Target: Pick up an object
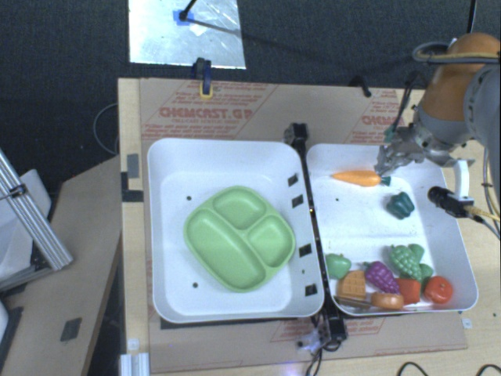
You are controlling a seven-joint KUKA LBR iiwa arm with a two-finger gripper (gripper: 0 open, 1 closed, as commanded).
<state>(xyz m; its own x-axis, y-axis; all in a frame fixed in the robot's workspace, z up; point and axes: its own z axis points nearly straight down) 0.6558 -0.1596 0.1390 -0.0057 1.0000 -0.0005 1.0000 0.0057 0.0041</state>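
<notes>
The claw (pixel 385 165) hangs over the right bin (pixel 356 214), right at the green end of the carrot (pixel 356 178). Whether it is apart or together cannot be told. The carrot lies flat near the bin's far side. A green pepper (pixel 401 204) sits near. The left bin (pixel 176 194) holds a green plate (pixel 239 238).

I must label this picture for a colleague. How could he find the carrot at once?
Look at the right white bin. Near its far edge, by the end effector, lies the orange carrot. It is long and tapered, apart from the toy pile at the near edge.
</notes>
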